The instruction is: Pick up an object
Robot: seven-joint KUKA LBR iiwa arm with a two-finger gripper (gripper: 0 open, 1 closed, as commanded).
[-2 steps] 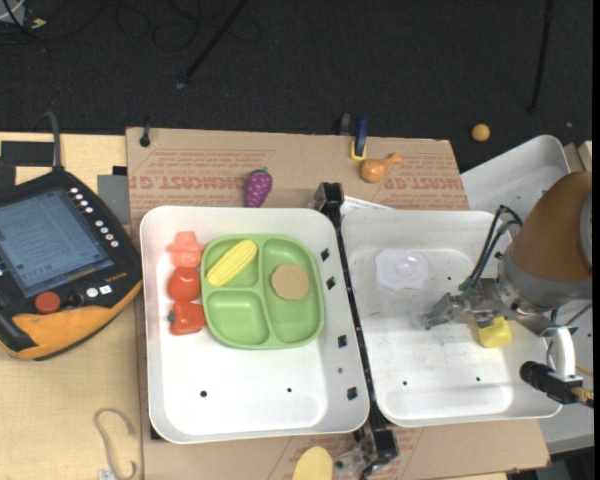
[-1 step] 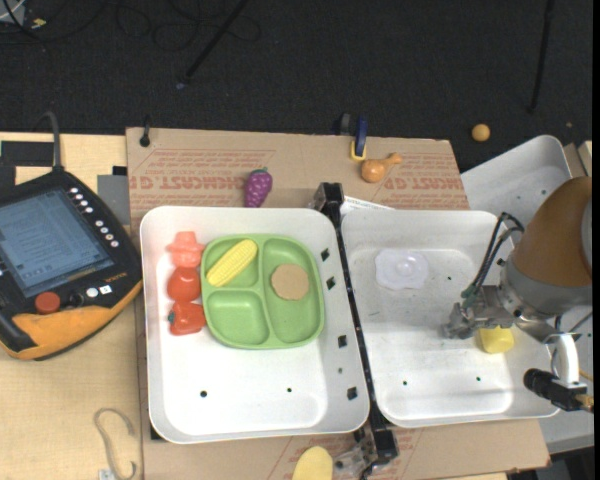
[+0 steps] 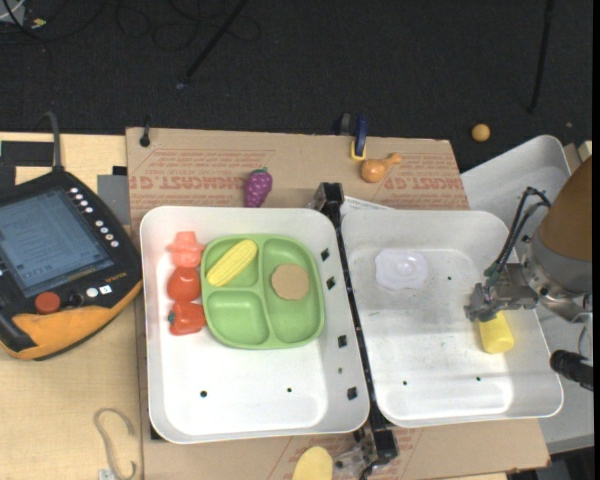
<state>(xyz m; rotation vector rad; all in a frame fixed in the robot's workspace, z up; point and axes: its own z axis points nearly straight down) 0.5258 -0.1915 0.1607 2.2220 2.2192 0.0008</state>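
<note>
Pendant: orange-and-grey teach pendant (image 3: 42,263) lies on the wooden bench at far left, screen up.
Left bin: white bin (image 3: 242,408) holds a green divided plate (image 3: 263,293) carrying a toy corn cob (image 3: 229,261) in its upper-left compartment and a tan round cookie (image 3: 290,283) in the upper-right one; a red-orange toy (image 3: 184,285) stands just beside the plate's left rim.
Cardboard: purple toy grapes (image 3: 258,186) and an orange pear-shaped toy (image 3: 378,168) rest behind the bins; a yellow toy (image 3: 313,463) sits at the front edge.
Right bin: white bin (image 3: 435,393) contains a clear plastic lid (image 3: 401,268) near its back and a yellow block (image 3: 496,335) by its right wall.
Gripper: gripper (image 3: 492,303) hangs just above and touching the yellow block's upper end; whether its fingers are spread or closed cannot be told from this angle.
</note>
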